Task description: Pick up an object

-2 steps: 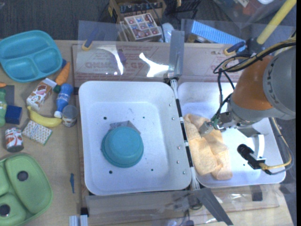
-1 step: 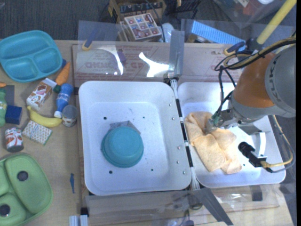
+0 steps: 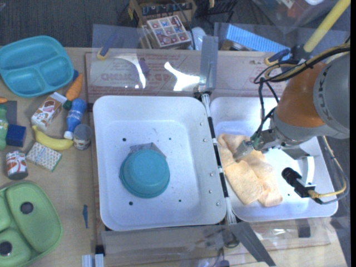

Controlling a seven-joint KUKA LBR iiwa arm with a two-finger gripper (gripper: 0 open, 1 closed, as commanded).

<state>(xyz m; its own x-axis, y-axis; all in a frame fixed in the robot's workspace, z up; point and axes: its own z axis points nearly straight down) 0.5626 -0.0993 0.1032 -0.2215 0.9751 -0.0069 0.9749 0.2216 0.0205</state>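
Within the right bin (image 3: 328, 207) we saw the yellow cloth (image 3: 253, 178) lying crumpled, its long axis running upper-left to lower-right; the claw (image 3: 242, 151) touched its upper end, grip state unclear.

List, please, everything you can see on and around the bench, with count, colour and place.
bowl: 1, teal, upside down in left bin
cloth: 1, pale yellow, crumpled in right bin
divided tray: 1, blue, bench far left, top
green trays: 2, green, bench lower left
banana: 1, yellow, left of bins
carton: 1, white and red, above banana
bottle: 1, blue, beside carton
carrot: 1, orange, above bottle
arm: 1, grey with orange band, over right bin
tool: 1, dark, down at the cloth
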